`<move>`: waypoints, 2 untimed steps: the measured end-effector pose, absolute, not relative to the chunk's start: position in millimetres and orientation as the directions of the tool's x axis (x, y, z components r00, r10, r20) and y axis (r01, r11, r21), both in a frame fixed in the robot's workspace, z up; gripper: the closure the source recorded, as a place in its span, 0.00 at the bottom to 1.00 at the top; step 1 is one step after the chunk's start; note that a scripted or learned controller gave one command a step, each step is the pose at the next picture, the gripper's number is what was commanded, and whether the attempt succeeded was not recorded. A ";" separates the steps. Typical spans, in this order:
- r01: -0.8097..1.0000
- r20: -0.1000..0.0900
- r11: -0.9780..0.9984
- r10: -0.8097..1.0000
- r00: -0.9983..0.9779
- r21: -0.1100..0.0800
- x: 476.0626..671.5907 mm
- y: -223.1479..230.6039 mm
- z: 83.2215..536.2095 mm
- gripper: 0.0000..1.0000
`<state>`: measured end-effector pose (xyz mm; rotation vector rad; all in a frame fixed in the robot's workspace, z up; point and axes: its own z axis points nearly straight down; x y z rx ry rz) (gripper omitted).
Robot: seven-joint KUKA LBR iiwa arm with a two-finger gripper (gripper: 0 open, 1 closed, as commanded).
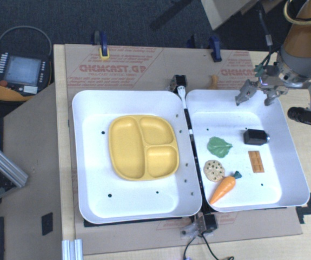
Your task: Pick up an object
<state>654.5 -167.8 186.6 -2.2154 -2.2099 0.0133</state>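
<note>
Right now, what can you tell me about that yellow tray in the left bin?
The yellow divided plate looks like smooth matte plastic, squarish with rounded corners. It has three compartments: one long one along its left side and two smaller ones on the right. It lies flat and right way up near the middle of the left white bin, slightly turned. Only the bin floor touches it.

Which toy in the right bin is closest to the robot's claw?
The black block. It lies highest in the right bin, just below the gripper. The green leaf, brown bar, cookie and carrot lie farther down.

Teach pendant [20,72] beside brown board [144,64].
</note>
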 end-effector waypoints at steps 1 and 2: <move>1.000 0.000 0.000 1.000 0.000 0.000 658.0 -167.4 195.4 0.00; 1.000 0.001 0.000 1.000 0.000 -0.005 650.4 -164.3 149.6 0.00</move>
